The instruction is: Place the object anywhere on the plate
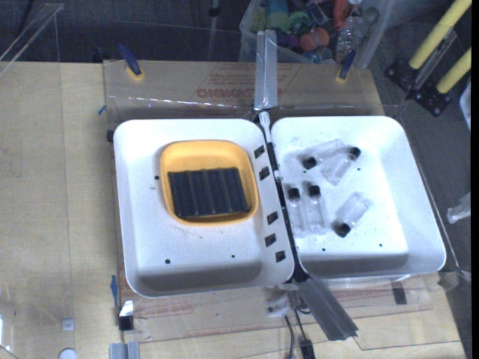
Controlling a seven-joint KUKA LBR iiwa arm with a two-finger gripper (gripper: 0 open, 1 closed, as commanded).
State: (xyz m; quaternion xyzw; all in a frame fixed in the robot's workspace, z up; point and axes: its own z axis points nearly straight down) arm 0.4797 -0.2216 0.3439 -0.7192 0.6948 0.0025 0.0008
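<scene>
1. Tan wood-grain tabletop (52,200): carries two shallow bins side by side, with a clear plastic sheet (187,88) lying behind them.
2. Left white bin (142,260): holds the yellow plate. Its right wall touches the right bin along a line of small black tabs.
3. Right white bin (397,200): holds a loose group of clear bottles on the left half of its floor.
4. Yellow plate (174,158): roughly square with rounded corners and a raised rim. It sits flat in the upper middle of the left bin.
5. Black ribbed object (208,191): a flat rectangular piece with parallel grooves. It lies inside the plate's rim and covers most of the plate floor.
6. Clear bottles (350,212): several, with black caps, all lying on their sides. Some touch each other and one lies apart at lower right.
7. Transparent tub of coloured toys (314,10): stands beyond the bins, off the tabletop's far edge.
8. Blue clamps (133,67): one at each far corner of the plastic sheet.
9. Tool: whether spread or pressed together cannot be told.
</scene>
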